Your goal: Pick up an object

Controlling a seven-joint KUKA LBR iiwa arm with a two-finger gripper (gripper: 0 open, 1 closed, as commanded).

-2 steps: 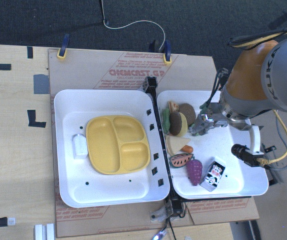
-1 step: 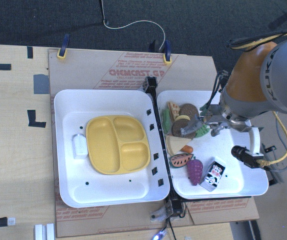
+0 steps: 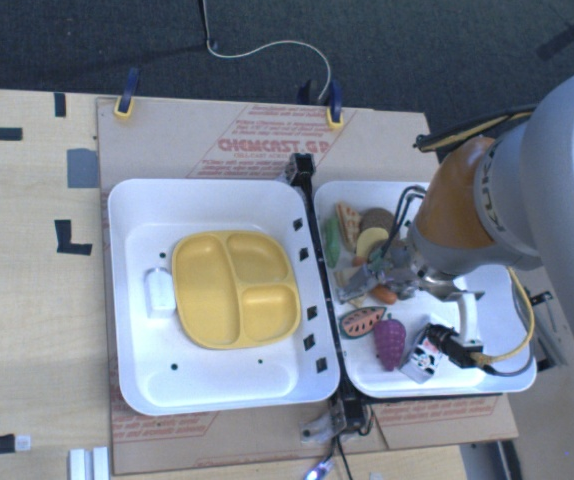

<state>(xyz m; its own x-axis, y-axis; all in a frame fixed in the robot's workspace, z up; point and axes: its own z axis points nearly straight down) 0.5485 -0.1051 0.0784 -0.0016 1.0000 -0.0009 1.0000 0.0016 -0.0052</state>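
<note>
Red "CHEMCAST GP" lettering on brown board (image 3: 267,143) behind white bins (image 3: 127,268).

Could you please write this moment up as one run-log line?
arm: over right bin | gripper: down among toy food, grip unconfirmed | purple grapes: free | yellow tray: in left bin

Small toy foods (image 3: 379,308) lie heaped, perhaps overlapping, in right bin (image 3: 497,383).

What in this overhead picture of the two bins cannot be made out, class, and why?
- Gripper: whether open or shut, hidden under the arm's wrist, camera view.
- Small items in the right bin: blurred, partly covered by the arm.
- Yellow tray compartments: too small to check for contents.
</note>
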